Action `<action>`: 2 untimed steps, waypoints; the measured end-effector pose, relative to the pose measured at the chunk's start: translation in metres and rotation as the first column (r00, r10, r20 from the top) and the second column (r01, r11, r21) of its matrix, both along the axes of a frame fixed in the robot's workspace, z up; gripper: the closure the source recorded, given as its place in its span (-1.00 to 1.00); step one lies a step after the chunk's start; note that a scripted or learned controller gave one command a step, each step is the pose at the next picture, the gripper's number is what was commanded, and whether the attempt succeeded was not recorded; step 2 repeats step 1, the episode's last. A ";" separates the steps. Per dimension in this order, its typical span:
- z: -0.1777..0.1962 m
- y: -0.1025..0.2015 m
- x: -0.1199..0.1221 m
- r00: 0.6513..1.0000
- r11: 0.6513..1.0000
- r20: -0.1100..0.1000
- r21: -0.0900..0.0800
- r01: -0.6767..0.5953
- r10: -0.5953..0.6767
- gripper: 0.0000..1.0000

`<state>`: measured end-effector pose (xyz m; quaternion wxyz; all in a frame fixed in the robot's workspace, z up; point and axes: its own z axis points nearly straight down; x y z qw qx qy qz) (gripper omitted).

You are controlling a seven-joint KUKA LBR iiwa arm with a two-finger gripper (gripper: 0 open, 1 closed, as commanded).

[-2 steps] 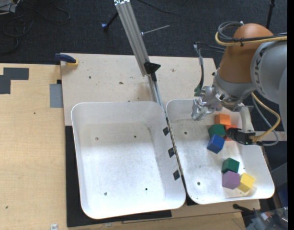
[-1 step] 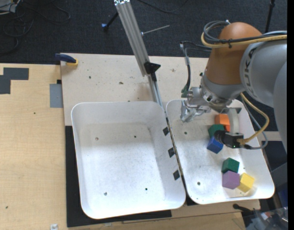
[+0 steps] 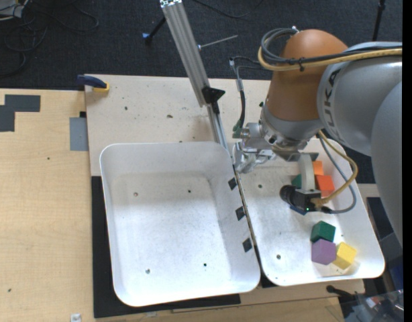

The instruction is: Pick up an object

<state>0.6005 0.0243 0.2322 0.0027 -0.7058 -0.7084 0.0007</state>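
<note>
My gripper [image 3: 247, 158] hangs over the far left corner of the right bin [image 3: 280, 274], close to the wall shared with the left bin. Nothing shows between it and the bin floor. Near the bin's right side lies an orange block [image 3: 323, 178], partly behind the robot's cabling. In the front right corner sit a green block [image 3: 322, 231], a purple block [image 3: 323, 251] and a yellow block [image 3: 346, 254], close together. All of them lie well to the right of and nearer than the gripper.
The left bin [image 3: 125, 180] adjoins the right one, with black clips [image 3: 240, 212] along the shared wall. A slanted aluminium bar [image 3: 191, 59] rises behind the bins. A blue and yellow clamp [image 3: 92, 82] lies at the bench's far left.
</note>
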 end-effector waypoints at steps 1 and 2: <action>-0.012 0.051 -0.016 1.000 1.000 -0.002 -0.001 -0.001 0.001 1.00; -0.012 0.051 -0.016 1.000 1.000 -0.002 -0.001 -0.001 0.001 1.00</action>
